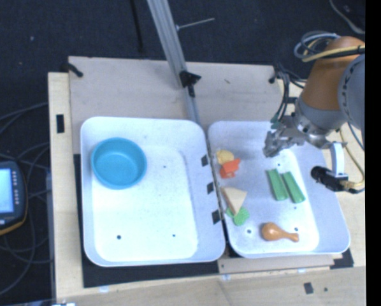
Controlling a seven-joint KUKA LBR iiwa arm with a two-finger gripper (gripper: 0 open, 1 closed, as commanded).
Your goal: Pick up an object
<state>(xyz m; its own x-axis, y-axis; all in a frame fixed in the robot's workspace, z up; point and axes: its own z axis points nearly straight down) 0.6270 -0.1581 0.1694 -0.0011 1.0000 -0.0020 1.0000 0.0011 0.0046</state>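
Observation:
The gripper (273, 146) hangs over the upper middle of the right bin (318, 231), just above and left of two green sticks (285, 185) lying side by side. Nothing shows between its fingers. Along the right bin's left side lie a yellow piece (225, 155), an orange-red piece (229, 167), a pale wedge (234, 199) and a small green piece (241, 217). An orange drumstick-shaped toy (278, 233) rests near the bin's front. A blue bowl (118, 162) sits in the upper left of the left bin (152, 234).
A slanted metal pole (171, 43) rises behind the bins, ending at a black clamp (189, 79). The arm's orange band (327, 75) and cables stand at the right. A small screen device (2, 193) lies off the bench at the left.

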